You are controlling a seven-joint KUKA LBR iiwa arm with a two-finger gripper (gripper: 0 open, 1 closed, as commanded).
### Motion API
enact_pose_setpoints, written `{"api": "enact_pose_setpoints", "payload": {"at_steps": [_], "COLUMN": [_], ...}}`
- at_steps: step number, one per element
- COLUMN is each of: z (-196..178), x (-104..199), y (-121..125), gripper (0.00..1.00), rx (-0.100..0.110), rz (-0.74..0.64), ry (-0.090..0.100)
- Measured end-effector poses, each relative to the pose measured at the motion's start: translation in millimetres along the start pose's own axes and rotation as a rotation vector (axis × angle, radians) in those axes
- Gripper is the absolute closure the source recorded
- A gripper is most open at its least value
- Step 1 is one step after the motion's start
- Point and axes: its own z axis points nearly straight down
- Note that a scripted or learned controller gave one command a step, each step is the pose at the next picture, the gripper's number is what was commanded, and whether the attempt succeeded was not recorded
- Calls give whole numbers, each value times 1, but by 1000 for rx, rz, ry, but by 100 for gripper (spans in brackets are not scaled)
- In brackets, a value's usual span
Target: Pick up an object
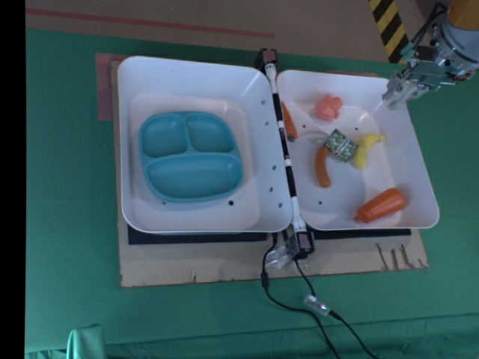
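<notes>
The right bin holds several toy foods: a pink piece at the back, a small carrot against the left wall, a green printed box, a yellow banana, an orange-red sausage and a large orange carrot at the front right. My gripper hangs over the bin's back right corner, above and to the right of the pink piece. Nothing shows between its tips.
The left bin holds a teal divided plate. A black-and-white bar runs between the bins. Cables trail across the green cloth in front. Yellow-black hazard tape lies behind the right bin.
</notes>
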Motion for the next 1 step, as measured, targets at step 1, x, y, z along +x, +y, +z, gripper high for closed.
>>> {"api": "enact_pose_setpoints", "payload": {"at_steps": [1], "z": [18], "x": [6], "y": [-86], "gripper": [100], "rx": [1], "rz": [0], "ry": [2]}}
